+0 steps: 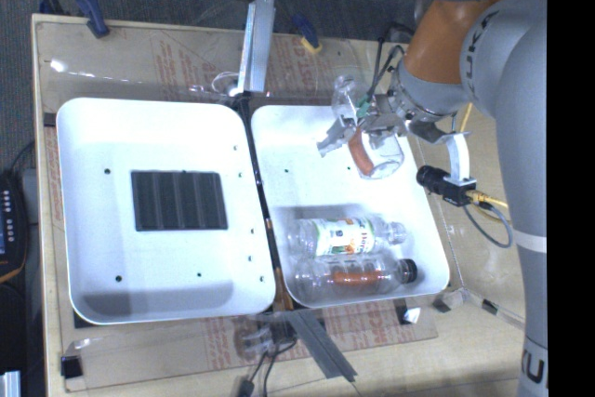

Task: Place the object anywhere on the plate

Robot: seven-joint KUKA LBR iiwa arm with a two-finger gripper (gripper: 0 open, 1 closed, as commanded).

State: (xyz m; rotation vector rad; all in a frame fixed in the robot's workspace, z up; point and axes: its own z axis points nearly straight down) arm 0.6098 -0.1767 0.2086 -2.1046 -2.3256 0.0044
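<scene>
Here, over the right bin [423,228], the gripper [364,130] appears to hold a clear cup [370,153] between its fingers; the carry is under way; next comes a leftward traverse to the dark plate [179,200] in the left bin [84,153].

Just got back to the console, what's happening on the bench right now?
The arm's tool hangs over the right bin with a clear bottle with an orange band at its tip. Two more clear bottles lie at that bin's near end. The dark plate sits in the left bin with nothing on it.
</scene>
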